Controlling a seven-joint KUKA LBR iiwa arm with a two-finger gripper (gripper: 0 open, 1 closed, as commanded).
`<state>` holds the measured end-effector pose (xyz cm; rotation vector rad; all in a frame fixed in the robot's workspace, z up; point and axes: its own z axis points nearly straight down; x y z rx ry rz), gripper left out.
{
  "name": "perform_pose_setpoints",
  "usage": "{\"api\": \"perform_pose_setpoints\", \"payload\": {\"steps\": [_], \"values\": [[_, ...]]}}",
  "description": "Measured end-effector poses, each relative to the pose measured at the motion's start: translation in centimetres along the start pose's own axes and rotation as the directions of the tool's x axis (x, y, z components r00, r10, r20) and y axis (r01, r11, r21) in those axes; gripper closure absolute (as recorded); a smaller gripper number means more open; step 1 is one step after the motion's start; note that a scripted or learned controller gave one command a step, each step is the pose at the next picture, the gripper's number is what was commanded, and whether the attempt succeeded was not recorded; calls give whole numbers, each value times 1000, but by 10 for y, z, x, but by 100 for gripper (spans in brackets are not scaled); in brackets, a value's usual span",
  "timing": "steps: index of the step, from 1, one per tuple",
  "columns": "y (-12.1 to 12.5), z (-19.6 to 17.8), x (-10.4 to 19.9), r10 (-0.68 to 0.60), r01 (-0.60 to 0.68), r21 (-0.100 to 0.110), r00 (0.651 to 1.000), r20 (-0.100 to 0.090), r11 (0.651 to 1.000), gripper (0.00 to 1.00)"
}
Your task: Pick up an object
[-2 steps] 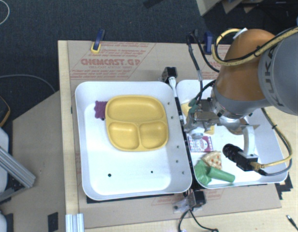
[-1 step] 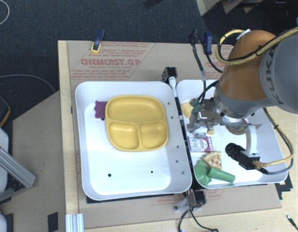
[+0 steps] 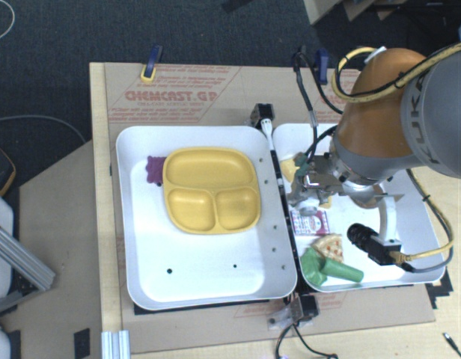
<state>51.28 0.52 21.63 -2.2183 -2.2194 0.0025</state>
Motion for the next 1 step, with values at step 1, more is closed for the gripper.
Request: {"api": "perform_pose_setpoints", "payload": {"steps": [1], "values": [[4, -18, 2, -1, 1, -6, 1000, 2, 1000, 100]]}}
